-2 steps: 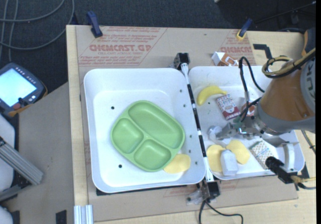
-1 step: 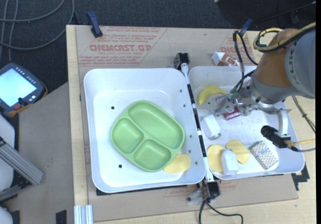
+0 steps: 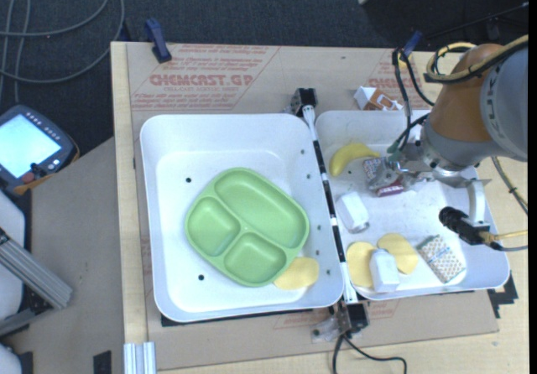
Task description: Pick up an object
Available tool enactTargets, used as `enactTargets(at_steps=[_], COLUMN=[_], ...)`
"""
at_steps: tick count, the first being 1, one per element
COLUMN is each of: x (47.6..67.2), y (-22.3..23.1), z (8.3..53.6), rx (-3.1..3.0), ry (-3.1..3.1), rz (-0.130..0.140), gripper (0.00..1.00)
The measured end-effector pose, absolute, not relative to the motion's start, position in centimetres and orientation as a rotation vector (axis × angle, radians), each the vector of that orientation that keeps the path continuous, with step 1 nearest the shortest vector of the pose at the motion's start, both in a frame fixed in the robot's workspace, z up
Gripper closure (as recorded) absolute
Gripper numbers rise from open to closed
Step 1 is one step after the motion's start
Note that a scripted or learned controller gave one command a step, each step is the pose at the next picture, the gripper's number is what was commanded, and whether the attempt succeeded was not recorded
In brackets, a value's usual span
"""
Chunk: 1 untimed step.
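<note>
Dark carpet surrounds a bench topped with a brown sheet printed in red, and on it we count two white bins side by side: the left bin (image 3: pixel 159 196) and the right bin (image 3: pixel 495 267). We see one green plate (image 3: pixel 246 225) with three compartments lying in the left bin, and one yellow piece (image 3: pixel 296 273) touching the plate's near right edge. In the right bin we count three more yellow pieces: a curved one (image 3: pixel 352 154) near the far left corner and two flatter ones (image 3: pixel 361 259) (image 3: pixel 399 251) at the near side. Two white blocks lie there too, one (image 3: pixel 352 211) by the dividing wall and one (image 3: pixel 384 271) between the two flat yellow pieces. We count two packets: a patterned packet (image 3: pixel 442 257) near the right bin's near right corner and a small dark-red packet (image 3: pixel 382 179) towards the far side. The gripper (image 3: pixel 394 166) hangs low just beside that small packet, at its right; we cannot tell whether it is open or closed, or whether it touches the packet. Two blue clamps (image 3: pixel 157 39) (image 3: pixel 409 42) sit on the bench's far edge.
</note>
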<state>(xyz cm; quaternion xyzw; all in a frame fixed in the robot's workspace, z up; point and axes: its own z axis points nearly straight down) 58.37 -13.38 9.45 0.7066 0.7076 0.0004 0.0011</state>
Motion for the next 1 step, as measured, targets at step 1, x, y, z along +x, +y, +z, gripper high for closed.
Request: enactTargets(at_steps=[1], x=[57.45], y=[-5.21], z=[18.48], rx=[2.22], ry=[2.222], rz=[0.002], gripper=[1.0])
